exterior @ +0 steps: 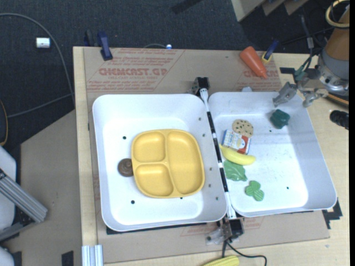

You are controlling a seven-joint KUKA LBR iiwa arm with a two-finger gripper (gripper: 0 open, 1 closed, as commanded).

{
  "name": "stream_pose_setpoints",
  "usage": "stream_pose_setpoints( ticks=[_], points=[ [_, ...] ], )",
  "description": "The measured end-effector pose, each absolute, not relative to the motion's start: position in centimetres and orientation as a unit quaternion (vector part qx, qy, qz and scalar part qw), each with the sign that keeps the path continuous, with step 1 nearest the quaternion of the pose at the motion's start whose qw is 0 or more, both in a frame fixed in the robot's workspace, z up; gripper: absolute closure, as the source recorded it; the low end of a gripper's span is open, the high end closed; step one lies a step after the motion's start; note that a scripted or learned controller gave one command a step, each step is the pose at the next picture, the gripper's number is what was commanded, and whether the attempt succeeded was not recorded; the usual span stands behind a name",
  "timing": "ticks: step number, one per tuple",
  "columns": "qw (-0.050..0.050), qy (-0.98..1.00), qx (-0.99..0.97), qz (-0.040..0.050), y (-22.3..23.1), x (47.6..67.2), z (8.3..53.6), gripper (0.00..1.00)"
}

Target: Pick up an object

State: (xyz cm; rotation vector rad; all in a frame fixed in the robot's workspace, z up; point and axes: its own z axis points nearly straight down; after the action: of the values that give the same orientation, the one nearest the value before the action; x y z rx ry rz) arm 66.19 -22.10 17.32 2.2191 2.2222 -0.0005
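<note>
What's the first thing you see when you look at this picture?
The big yellow divided plate in the left bin jumps out first. Next come the little toy foods bunched in the right bin: a banana, a cookie and green pieces. The gripper hangs over that bin's far corner.

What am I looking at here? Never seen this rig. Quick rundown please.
One fixed camera looks down at a slant on a bench with two shallow white bins. The robot arm comes in from the right; its two-finger gripper hangs over the right bin's far edge, with nothing visibly between its fingers. Just below it lies a dark green block. Further left in that bin lie a cookie, a small red and white packet, a banana and two green pieces. The left bin holds a yellow divided tray and a brown disc. An orange carrot-like toy sits on the bench.
</note>
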Motion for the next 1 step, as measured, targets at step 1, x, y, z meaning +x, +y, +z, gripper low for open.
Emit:
stream_pose_setpoints(
  ticks=[1],
  points=[
    [-0.007, 0.709, 0.706, 0.0022, -21.73, 65.52, 8.34, 0.00]
  ],
)
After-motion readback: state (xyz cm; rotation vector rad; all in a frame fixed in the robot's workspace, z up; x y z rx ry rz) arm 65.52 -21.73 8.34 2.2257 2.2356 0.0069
